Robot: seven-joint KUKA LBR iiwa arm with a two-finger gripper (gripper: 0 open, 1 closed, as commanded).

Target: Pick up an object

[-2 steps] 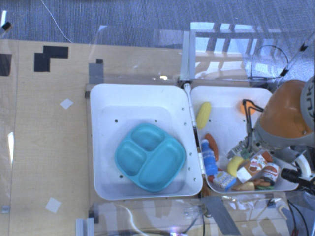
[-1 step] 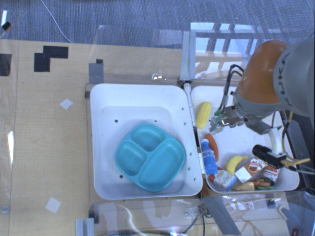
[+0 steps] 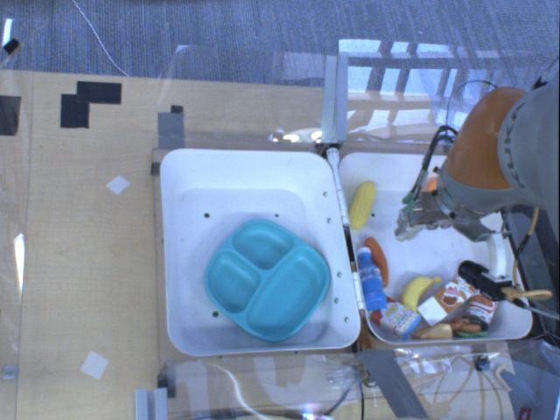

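In the right bin [image 3: 516,326], my gripper [image 3: 409,227] hangs low over bare white floor in the middle. A yellow corn cob [image 3: 361,204] lies to its left near the divider. Below and to the left are a red-orange sausage-like piece [image 3: 377,255] and a blue bottle [image 3: 371,284]. A banana [image 3: 419,290] lies below the gripper. Nothing shows in the gripper's grasp.
The left bin [image 3: 188,191] holds a teal divided plate [image 3: 267,278]. Several small packaged items [image 3: 455,309] crowd the right bin's front right corner, with a small box [image 3: 399,319] beside them. The arm's orange band [image 3: 490,143] looms over the bin's far right side.
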